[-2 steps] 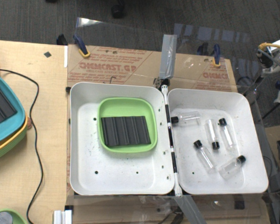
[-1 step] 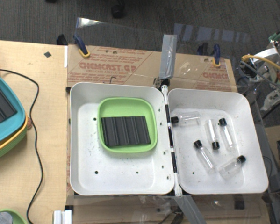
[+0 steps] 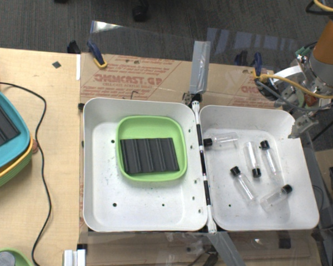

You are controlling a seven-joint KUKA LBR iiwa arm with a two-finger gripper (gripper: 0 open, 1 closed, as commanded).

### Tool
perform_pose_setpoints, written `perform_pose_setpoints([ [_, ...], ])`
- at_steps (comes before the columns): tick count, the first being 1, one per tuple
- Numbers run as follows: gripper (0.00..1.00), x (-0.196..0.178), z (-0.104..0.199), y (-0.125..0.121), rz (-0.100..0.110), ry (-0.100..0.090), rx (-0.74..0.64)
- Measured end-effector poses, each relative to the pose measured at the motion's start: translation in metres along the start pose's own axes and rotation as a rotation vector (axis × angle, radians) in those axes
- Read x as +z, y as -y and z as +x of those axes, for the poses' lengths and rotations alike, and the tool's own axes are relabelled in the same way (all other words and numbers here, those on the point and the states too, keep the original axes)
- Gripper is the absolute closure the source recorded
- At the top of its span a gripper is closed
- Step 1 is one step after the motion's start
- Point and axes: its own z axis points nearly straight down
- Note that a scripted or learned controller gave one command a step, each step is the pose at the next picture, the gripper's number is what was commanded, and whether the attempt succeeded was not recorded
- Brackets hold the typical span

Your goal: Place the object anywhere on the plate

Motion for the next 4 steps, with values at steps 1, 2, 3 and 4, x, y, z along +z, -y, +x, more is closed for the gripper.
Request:
perform_pose_setpoints([
  [1,0.00,-0.019,-0.001,-0.043,-0.001,-0.001,-0.004],
  [2,0.00,-0.029,-0.009,-0.084,0.000,0.000,0.000],
  [3,0.00,0.016,-0.002,-0.048,0.000,0.001,-0.005],
  [4,0.00,0.024,0.020,0.036,-0.001,-0.001,0.000],
])
